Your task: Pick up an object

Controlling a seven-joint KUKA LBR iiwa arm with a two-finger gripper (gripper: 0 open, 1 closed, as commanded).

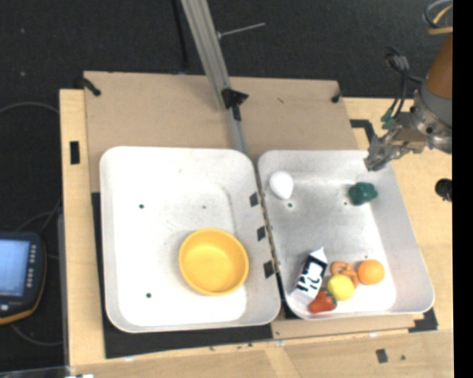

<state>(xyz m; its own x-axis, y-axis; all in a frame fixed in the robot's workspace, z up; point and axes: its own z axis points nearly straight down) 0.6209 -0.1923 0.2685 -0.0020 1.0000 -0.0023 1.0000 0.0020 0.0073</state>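
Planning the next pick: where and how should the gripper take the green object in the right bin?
Judging by its pose, grip the green object across its compact middle, coming straight down. It lies apart from the other items, and the gripper hangs just above it by the right bin's far edge.

We counted two white bins (181, 164). The left bin held one yellow bowl (214, 261). The right bin held one white egg-shaped object (281, 185), one green object (363, 194), one small carton (310, 274), and four pieces of toy fruit (348, 281).
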